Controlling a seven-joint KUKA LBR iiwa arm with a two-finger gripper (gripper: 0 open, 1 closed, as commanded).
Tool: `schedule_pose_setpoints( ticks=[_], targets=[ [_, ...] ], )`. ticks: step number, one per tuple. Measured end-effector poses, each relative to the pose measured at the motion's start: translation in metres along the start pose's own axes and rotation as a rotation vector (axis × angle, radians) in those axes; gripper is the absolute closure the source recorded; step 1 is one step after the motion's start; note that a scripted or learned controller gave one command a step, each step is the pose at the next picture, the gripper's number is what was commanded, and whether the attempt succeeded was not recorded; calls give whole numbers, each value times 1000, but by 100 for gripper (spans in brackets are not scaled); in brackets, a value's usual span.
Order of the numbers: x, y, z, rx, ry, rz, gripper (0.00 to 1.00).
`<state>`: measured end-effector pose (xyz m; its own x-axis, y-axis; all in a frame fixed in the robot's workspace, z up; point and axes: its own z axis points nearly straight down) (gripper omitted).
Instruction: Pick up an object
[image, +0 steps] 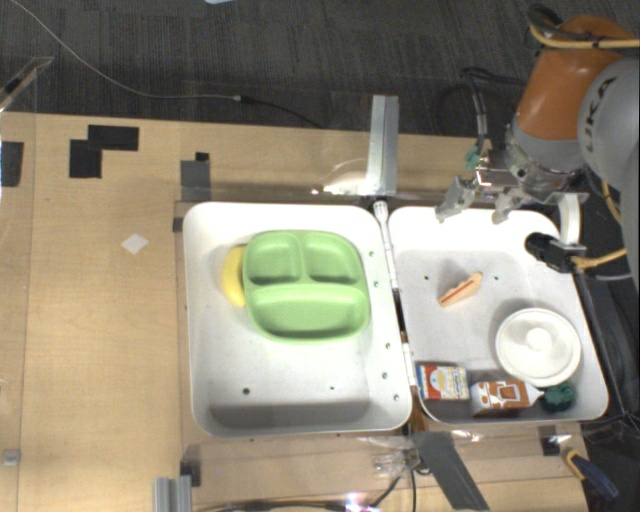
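Lying lower right: small brown-and-white carton (499, 397), round white bowl (537, 342), orange hot-dog toy (460, 289). Hovering upper right, spread-fingered two-finger gripper (478, 203); descending squarely advisable.

A pale wooden worktop (90, 330) carried black square markers (100, 148); beyond its far edge lay dark grey carpet (250, 50) with a thin cable (150, 93).

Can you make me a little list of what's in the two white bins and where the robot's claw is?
left bin: green divided plate lying over a yellow thing
right bin: hot dog toy in the middle, white bowl, two small cartons and a dark green thing along the near wall
gripper: open, holding nothing, over the right bin's far edge
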<state>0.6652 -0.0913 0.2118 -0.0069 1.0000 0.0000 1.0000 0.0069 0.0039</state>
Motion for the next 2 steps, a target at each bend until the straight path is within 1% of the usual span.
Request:
schedule_pose_setpoints(
  ticks=[1, 2],
  targets=[
    [22, 0, -70, -3, -1, 135, 0],
    [33, -38, 27, 2, 0, 134, 0]
  ],
)
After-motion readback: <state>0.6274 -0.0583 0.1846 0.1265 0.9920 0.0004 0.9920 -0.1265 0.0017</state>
